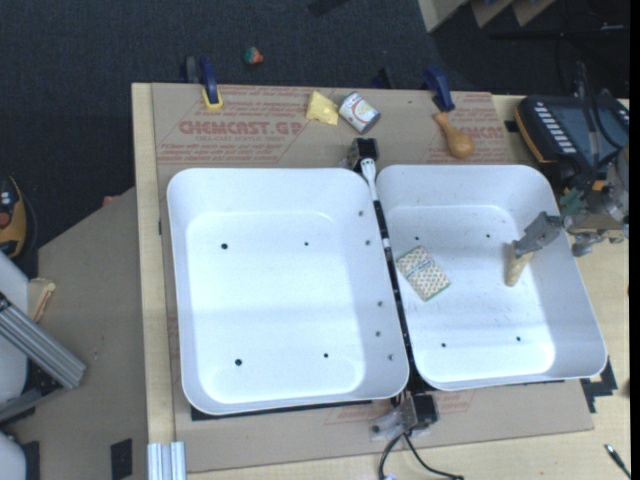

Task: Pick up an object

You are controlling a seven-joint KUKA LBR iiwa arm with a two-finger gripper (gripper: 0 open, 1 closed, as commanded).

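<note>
1. Camera view, from my remote desk: a brown board [280, 128] printed with red lettering covers the bench, and blue clamps [209, 80] grip its far edge.
2. Two shallow bins sit on it, touching along their inner rims. The left bin [200, 198] and the right bin [570, 318] are both smooth glossy white plastic with rounded corners and small dark holes in their floors.
3. The arm [600, 213] reaches in over the right bin's right rim, a tangle of grey metal and cabling at the wrist.
4. The gripper [524, 246] hangs low over the right part of the right bin, angled down and to the left. I cannot tell whether it is released or clenched.
5. A flat patterned packet [422, 273], squarish and speckled, lies at the left of the right bin's floor, near the shared rim and well apart from the gripper.
6. A small tan piece [514, 267], stubby and matte, sits just under the gripper tip. I cannot say whether they touch.
7. My reading: the approach step is in hand, and the tan piece is the likely target. The next move calls for a short, straight descent centred on it, then a firm close before lifting.
8. Beyond the bins on the far side rest a yellow wedge [322, 108] and a rounded wooden knob [456, 140].
</note>
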